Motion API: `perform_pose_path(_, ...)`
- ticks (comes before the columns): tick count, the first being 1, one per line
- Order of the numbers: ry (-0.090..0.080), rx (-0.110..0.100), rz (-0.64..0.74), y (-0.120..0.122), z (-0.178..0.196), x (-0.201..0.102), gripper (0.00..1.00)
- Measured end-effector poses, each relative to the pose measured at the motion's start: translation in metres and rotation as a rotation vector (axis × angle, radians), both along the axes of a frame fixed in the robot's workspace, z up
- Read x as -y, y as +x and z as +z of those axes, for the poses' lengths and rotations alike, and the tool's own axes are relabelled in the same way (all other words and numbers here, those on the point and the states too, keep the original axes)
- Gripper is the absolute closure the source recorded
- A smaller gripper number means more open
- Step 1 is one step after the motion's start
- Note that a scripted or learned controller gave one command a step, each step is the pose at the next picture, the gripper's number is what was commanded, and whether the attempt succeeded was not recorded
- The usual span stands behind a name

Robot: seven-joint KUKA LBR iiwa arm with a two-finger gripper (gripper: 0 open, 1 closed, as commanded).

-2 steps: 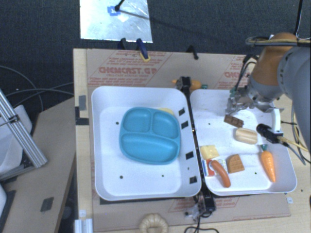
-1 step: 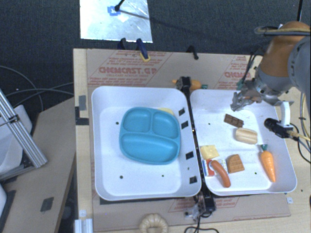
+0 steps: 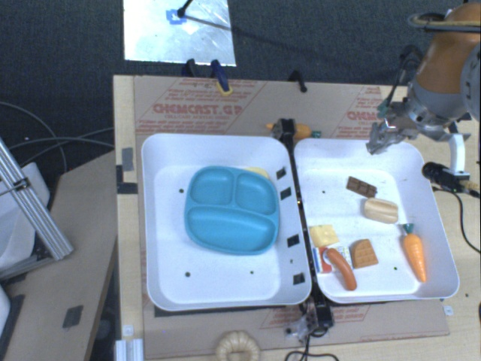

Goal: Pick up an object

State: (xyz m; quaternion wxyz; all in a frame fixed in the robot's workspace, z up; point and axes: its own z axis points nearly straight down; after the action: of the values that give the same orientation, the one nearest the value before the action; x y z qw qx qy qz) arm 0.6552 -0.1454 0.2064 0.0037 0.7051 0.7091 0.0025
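- Gripper (image 3: pixel 378 143) position: above the far rim of the right bin (image 3: pixel 440 235), near that bin's far corner on the arm's side. Nothing lies between its fingers. Whether the claw stands wide or narrow cannot be told at this angle and size.
- Step in hand: approach. No object is grasped yet; judged from the layout, the pick has not begun.
- Candidate objects, all inside the right bin:
  - chocolate bar (image 3: pixel 361 187), nearest the gripper, toward the bin's middle.
  - bread roll (image 3: pixel 380 210), just beside the chocolate bar, on its near side.
  - carrot (image 3: pixel 414 254), along the bin's wall on the arm's side.
  - cracker (image 3: pixel 364 253), cheese wedge (image 3: pixel 324 235) and sausage (image 3: pixel 340 268), grouped near the bin's near corner, close to the divider.
- Left bin (image 3: pixel 161 224), beside the right bin, holds a blue divided plate (image 3: pixel 231 209).
- Next move calls for: travel inward from the rim over one object, likely the chocolate bar or bread roll, then descent with fingers straddling it.
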Motion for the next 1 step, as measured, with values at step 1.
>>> perform_pose_path(1,0.001,-0.004,0.000,0.0013,0.0199,0.0000,1.00)
